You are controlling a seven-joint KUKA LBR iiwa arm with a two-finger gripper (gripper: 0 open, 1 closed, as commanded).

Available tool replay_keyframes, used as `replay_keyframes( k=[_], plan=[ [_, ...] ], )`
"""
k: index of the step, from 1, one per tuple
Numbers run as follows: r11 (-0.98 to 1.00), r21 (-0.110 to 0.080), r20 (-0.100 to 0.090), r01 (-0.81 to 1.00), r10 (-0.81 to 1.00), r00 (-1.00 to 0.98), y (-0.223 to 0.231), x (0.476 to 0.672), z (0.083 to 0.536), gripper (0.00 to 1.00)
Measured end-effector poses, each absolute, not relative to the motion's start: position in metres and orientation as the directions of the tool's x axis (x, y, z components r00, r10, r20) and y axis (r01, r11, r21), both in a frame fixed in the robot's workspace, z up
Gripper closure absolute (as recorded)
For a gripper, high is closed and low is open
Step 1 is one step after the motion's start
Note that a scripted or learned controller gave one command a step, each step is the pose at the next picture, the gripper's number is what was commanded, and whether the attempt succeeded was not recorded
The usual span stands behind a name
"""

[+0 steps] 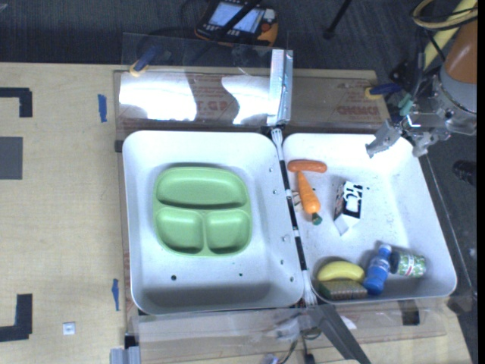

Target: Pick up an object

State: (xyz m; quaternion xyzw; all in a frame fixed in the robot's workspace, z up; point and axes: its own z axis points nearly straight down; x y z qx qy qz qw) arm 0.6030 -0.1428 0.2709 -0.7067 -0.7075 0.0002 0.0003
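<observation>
Orange tapered carrot [307, 195] lies down-left of the pincer [395, 138], whose fingers stand apart, gripping nothing; best descend squarely across its narrow width before closing.

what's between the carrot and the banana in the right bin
Nothing: in the camera view, bare white bin floor separates the carrot from the banana. The black-and-white packet sits off to the side.

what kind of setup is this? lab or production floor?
Most likely a robotics lab pick-and-place bench: two white bins side by side, toy items like a carrot and banana in the right one, a green divided tray in the left, and a teach pendant lying behind.
</observation>
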Motion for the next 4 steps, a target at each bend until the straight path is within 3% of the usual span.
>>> replay_keyframes(
  k=[1, 2, 3, 4],
  plan=[
    [0.165, 0.001, 0.000, 0.986, 0.986, -0.165, -0.138, 0.573, 0.146, 0.00],
    [0.253, 0.008, -0.005, 0.967, 0.967, -0.253, -0.117, 0.582, 0.089, 0.00],
    [0.250, 0.015, -0.008, 0.968, 0.968, -0.249, -0.119, 0.584, 0.101, 1.00],
    [0.193, 0.002, -0.001, 0.981, 0.981, -0.193, -0.077, 0.603, 0.188, 1.00]
  ],
)
